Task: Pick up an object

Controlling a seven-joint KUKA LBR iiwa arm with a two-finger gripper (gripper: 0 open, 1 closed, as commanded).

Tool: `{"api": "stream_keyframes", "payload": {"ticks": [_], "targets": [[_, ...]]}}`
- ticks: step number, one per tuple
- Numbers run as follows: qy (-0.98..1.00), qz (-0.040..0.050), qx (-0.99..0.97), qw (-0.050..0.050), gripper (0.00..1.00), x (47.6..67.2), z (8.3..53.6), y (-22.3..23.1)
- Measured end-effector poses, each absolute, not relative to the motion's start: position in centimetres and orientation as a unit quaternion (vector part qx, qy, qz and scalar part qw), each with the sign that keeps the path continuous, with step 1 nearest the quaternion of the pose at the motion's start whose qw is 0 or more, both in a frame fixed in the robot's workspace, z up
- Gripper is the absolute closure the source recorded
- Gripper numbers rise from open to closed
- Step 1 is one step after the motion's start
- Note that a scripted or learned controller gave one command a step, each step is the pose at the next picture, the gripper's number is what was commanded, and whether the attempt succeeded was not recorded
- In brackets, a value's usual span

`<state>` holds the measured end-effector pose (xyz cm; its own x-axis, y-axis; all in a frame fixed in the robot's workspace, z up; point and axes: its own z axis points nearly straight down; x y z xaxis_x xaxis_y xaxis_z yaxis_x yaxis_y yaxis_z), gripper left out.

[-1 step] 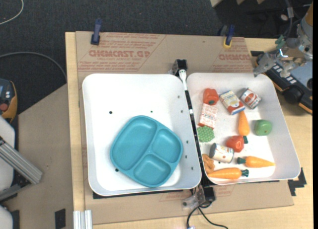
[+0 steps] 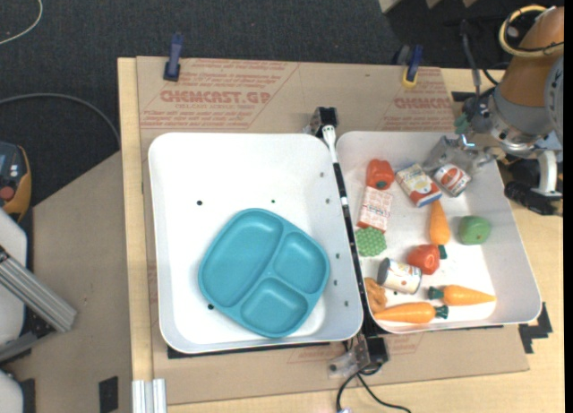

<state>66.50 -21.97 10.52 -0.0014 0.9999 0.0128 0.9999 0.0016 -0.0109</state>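
Two white bins (image 2: 170, 223) lie below; the gripper (image 2: 458, 156) hovers over a small can (image 2: 453, 179), grip unclear.

A grey arm (image 2: 528, 102) is seen, rounded and smooth in its casing, with an orange band (image 2: 534, 33) set above the wrist. A silvery metal gripper (image 2: 458, 153) is fitted at its end, and dark cables are run alongside the wrist.

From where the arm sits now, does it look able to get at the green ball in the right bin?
Probably yes. The green ball lies apart from its neighbours near the right bin wall, and the gripper hovers close above.
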Motion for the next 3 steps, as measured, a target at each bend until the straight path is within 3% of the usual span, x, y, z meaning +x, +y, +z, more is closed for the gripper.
{"api": "stream_keyframes", "payload": {"ticks": [1,2,3], "targets": [[-0.707,-0.0013,-0.708,-0.004,0.0,64.3,19.7,-22.5],[-0.708,-0.0029,-0.706,0.008,0.0,66.8,8.8,-21.1],[-0.708,-0.0019,-0.707,-0.005,0.0,66.3,9.1,-19.3]]}}
